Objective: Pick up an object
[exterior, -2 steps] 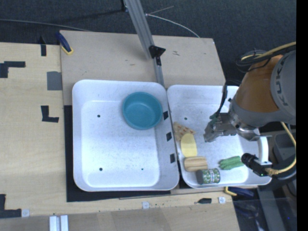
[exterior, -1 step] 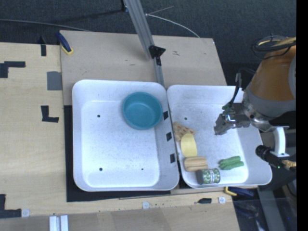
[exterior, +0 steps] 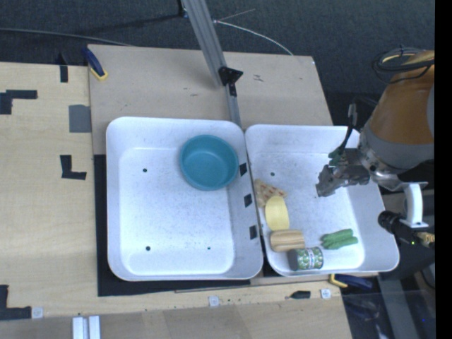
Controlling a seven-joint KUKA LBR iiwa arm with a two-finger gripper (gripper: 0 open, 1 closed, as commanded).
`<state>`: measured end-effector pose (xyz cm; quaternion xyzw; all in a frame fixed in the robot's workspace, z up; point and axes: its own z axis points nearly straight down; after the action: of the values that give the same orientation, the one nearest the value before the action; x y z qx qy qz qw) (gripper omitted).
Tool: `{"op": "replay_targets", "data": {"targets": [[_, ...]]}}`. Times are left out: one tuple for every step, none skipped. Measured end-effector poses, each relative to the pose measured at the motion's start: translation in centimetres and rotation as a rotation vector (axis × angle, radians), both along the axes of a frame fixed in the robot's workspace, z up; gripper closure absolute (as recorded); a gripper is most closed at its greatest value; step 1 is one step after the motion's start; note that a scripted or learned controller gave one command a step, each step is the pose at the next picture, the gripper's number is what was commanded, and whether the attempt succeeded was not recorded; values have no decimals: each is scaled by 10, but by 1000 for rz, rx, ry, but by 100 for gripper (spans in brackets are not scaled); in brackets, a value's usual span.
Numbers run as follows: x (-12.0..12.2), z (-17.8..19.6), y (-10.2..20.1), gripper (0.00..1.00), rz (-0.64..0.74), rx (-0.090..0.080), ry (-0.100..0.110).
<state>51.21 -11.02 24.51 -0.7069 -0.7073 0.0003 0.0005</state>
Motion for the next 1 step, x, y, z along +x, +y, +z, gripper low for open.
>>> {"op": "replay_targets", "data": {"targets": [[-2,5,49,100,6,2,1]]}}
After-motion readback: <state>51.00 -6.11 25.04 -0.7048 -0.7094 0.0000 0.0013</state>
